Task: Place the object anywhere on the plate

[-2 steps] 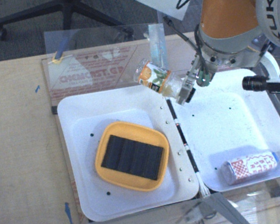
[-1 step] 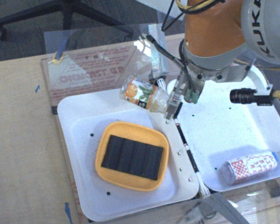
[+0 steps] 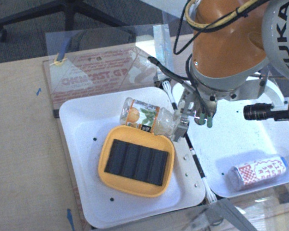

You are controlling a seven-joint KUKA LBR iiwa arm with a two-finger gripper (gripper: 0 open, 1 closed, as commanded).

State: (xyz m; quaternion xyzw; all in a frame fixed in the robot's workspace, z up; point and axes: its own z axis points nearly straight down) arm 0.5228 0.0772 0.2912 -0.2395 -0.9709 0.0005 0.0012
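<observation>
Gripping the clear plastic bottle [image 3: 147, 116] by its cap end in the pincer [image 3: 181, 122], overlapping the far-right rim of the yellow square plate [image 3: 136, 161]; better shifted left, lowered gently.

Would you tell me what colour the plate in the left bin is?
The plate is yellow-orange with a dark grey ribbed centre, seen in the camera view.

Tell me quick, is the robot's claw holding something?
Gripper: shut on the clear bottle, which it holds by the neck at the yellow plate's upper edge in the left bin.
</observation>
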